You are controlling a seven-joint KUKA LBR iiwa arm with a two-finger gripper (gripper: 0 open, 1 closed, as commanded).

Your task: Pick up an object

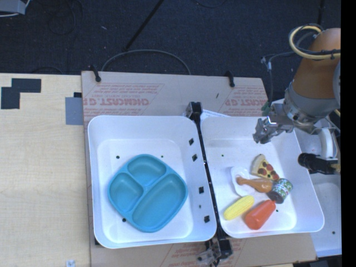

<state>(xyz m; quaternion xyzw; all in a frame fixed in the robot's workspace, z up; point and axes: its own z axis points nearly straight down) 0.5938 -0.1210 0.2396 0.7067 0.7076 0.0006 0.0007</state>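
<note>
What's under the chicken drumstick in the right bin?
A small white plate lies under the drumstick, whose far end touches the can. How much of the plate the drumstick and the pizza slice cover cannot be seen.

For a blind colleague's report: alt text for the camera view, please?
The grey arm's tool hangs over the right bin, above a pizza slice, drumstick, small can, corn cob and orange carrot. The left bin holds a blue divided plate.
</note>
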